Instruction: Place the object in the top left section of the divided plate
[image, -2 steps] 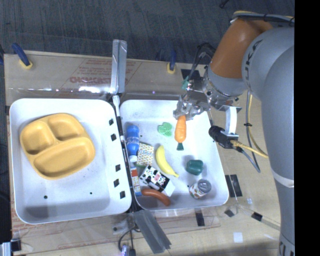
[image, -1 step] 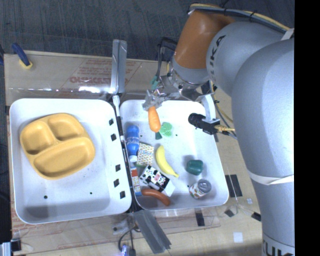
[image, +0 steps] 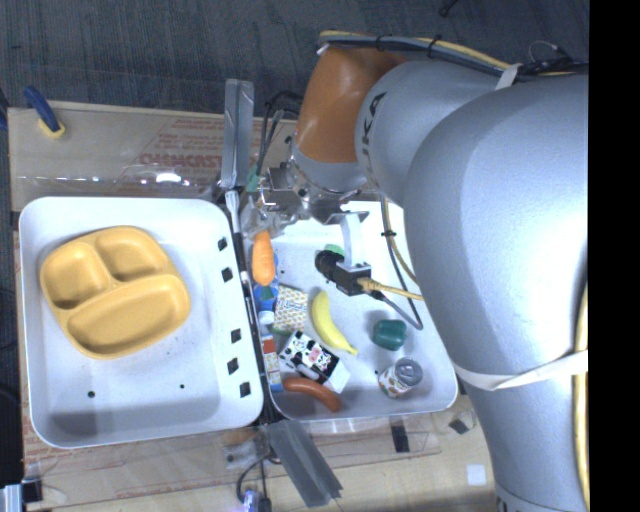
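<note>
Counter (image: 120, 140), surroundings: pale board with red print. A blue clip (image: 43, 110) lies at its far left corner, well apart from both bins.

Arm (image: 480, 200): it reaches in from the right and covers the far right part of the right bin. Its orange band sits over that bin's far left corner.

Jaws: hidden under the wrist, and I cannot tell whether they are open or closed.

Left bin (image: 130, 400): holds the yellow divided plate (image: 60, 310), lying flat in the far left half, with two small sections above one large section.

Right bin (image: 430, 395), contents:
- carrot (image: 262, 258), against the left wall, just below the wrist. It is the item nearest the arm, and I take it for the task's object, though I cannot confirm that.
- blue piece (image: 264, 296), just below the carrot and too small to identify.
- checkered packet (image: 290, 306), beside the blue piece.
- banana (image: 331, 321), mid-bin.
- black-and-white patterned box (image: 312, 358), near the banana's lower end.
- sausage (image: 312, 393), at the near wall.
- green item (image: 390, 332), shape unclear.
- can (image: 402, 376), just below the green item.
</note>
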